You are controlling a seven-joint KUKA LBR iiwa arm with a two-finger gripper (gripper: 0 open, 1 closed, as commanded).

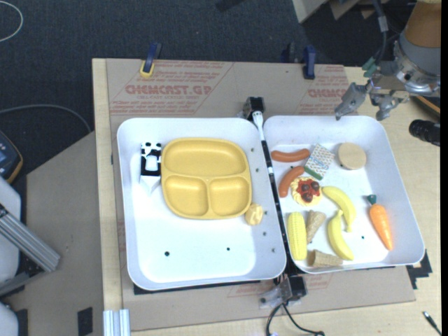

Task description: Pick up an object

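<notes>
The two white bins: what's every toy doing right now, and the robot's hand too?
Yellow plastic divided plate: flat in left white bin, compartments bare.
Small yellow lump: beside plate's corner.
Two sausages: lying in right white bin.
Two yellow bananas: lying side by side.
Orange carrot: lying near right wall.
Corn cob: lying flat.
Gripper: above right bin's far edge, jaws apart, holding nothing.
</notes>
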